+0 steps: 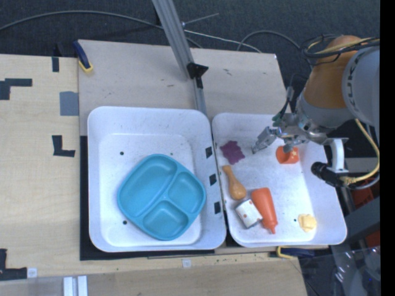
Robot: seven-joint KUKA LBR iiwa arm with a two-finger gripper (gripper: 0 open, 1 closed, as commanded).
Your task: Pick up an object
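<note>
My gripper [276, 143] hangs over the upper part of the right bin [321, 193]. Its fingers look spread, one slanting down-left [261, 142] and one over to the right [290, 140], with nothing between them. A small orange-red object [287, 155] lies just below the right finger, touching or very near it. Left of the gripper lies a purple piece [232, 150]. Further down the bin are a tan drumstick-shaped toy [234, 184], an orange carrot [266, 208], a small white block [248, 214] and a little yellow item [307, 222].
The left bin [105, 165] holds a blue divided plate [162, 196]. A grey metal bar [176, 32] slants down from the top to the bins' shared rim. Cables trail around the arm at the right.
</note>
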